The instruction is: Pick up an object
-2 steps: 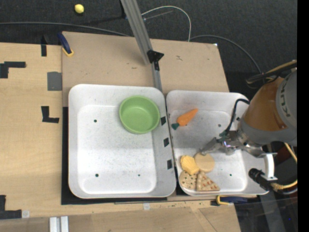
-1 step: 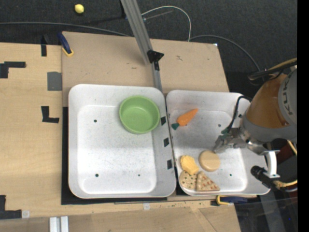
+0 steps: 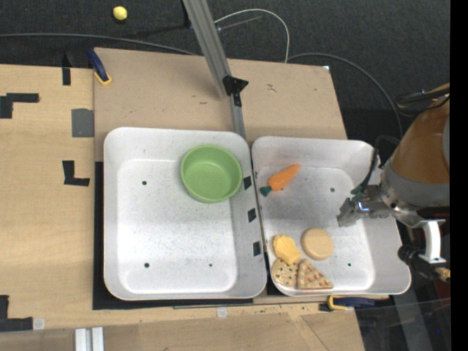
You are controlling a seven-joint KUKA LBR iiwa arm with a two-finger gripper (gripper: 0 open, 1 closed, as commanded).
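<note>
The right bin [image 3: 351,152] holds an orange toy carrot [image 3: 283,178] near its upper left. In its lower part lie a round tan cookie [image 3: 317,243], a yellow food piece [image 3: 287,249], a round cracker [image 3: 284,273] and a pizza slice [image 3: 313,277]. My gripper [image 3: 353,210] hangs at the bin's right side, right of and above the cookie, apart from all of them. Nothing shows between its tips.
A green bowl [image 3: 211,172] sits in the left bin [image 3: 124,218] at its upper right. A grey pole [image 3: 208,35] slants down to the divider between the bins. A yellow ball [image 3: 120,12] lies on the dark floor far behind.
</note>
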